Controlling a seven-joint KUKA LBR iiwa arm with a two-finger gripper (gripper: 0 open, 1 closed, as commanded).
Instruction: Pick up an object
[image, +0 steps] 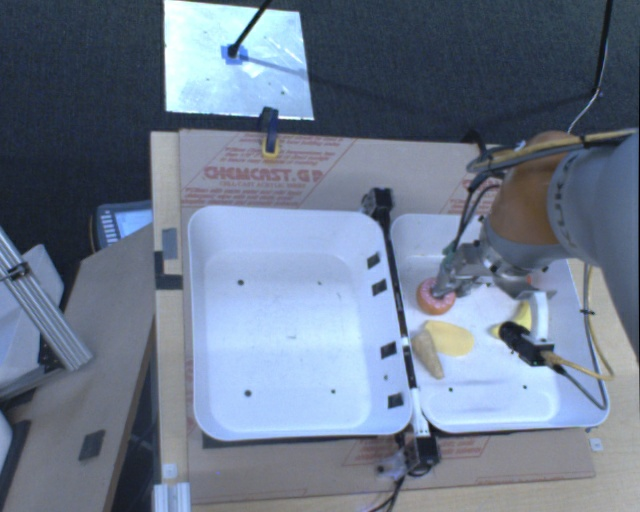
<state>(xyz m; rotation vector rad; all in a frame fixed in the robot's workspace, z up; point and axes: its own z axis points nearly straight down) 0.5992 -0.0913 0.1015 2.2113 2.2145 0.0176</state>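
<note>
In the right bin (500, 405), a small pink and orange round object (434, 296) lies near the left wall. My gripper (450, 278) hangs directly over its right edge, very close to it or touching it. Just in front of that lie a flat yellow piece (452, 338) and a tan cone-shaped piece (428, 356), side by side. A small yellow object (519, 316) lies to the right, partly hidden by the wrist hardware. I see nothing lifted off the bin floor.
The left bin (290, 330) sits beside the right one, with a black-clipped divider (392, 300) between them. The arm (570, 200) covers the right bin's far right corner. A silver plate (238, 60) lies beyond the bench.
</note>
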